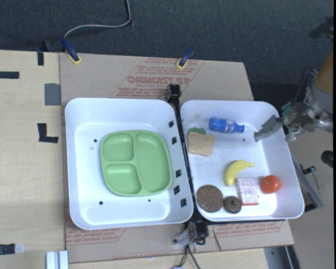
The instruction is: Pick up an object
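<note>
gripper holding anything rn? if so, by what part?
Nothing held. The gripper hangs over the right bin's far right edge, nothing between its jaws.

Bench: cardboard w/ 2 white bins.

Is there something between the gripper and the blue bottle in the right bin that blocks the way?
Nothing visible does. The gripper hangs over the right bin's upper right corner, and the blue bottle lies just to its left on bare white floor. The sponge and banana lie lower, off that line.
</note>
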{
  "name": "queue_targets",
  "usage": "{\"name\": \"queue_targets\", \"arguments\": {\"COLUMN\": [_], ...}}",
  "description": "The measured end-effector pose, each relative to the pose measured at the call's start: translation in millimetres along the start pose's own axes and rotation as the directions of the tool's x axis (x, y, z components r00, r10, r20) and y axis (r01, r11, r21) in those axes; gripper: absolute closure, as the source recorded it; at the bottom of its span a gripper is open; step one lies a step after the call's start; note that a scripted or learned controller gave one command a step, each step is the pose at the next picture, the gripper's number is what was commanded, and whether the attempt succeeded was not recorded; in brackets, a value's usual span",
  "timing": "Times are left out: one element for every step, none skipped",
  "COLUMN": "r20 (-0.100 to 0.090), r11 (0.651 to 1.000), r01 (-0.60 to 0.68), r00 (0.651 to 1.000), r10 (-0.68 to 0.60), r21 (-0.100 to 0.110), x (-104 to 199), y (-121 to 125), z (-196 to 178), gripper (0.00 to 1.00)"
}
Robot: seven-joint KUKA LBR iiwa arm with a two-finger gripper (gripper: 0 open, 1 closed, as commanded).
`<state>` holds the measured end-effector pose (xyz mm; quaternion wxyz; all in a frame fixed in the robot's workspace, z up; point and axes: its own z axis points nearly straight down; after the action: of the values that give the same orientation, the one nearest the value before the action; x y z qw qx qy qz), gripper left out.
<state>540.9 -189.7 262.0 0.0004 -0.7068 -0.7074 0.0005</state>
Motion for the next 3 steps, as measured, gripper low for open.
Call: {"name": "queue_targets", "arguments": {"r20": [-0.001,0.006,0.017], "r11": [1.0,1.0,0.999], "r01": [0.001,0.001,-0.002], "r00": [1.0,1.0,1.0], "r10": [-0.001,-0.001,0.003], "r21": [0.002,-0.021,-0.038], "x": [73.8,54.4,70.7], "y": [12.0,-5.8,-18.7], "z": [108.3,162.3,167.3], "gripper": [0.0,0.0,0.0]}}
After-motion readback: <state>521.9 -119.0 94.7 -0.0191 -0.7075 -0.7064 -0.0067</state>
